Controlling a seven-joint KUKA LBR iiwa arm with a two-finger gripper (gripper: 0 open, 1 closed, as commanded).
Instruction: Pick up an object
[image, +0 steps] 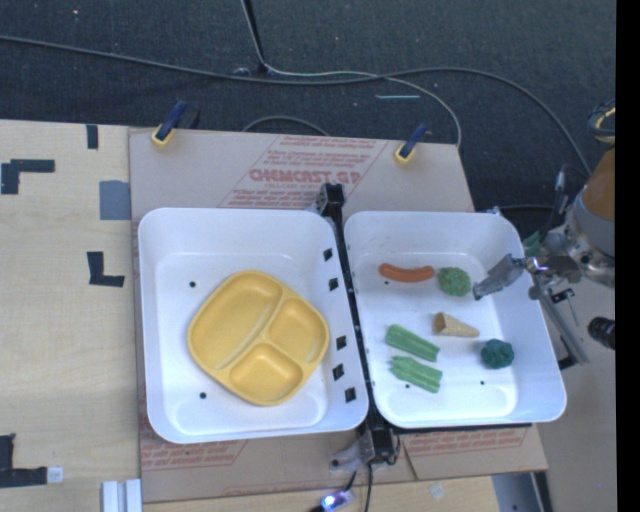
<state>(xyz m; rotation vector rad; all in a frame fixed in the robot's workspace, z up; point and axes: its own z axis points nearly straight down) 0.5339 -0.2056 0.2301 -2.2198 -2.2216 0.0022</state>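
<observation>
The right bin (530, 400) holds an orange-red sausage (406, 271), a light green broccoli piece (454, 281), a tan wedge (455, 324), a dark green broccoli piece (496, 352) and two green bean-like pieces (413, 342) (416, 373). My gripper (525, 283) hangs over the bin's right rim, just right of the light green broccoli. It is open, with one grey finger (495, 277) pointing toward the broccoli and nothing between the fingers.
The left bin (160, 300) holds a yellow divided plate (258, 336). A black divider with clips (345, 300) runs between the bins. Two yellow-blue clamps (168, 123) (410, 145) hold the cardboard at the back. Cables cross the dark floor behind.
</observation>
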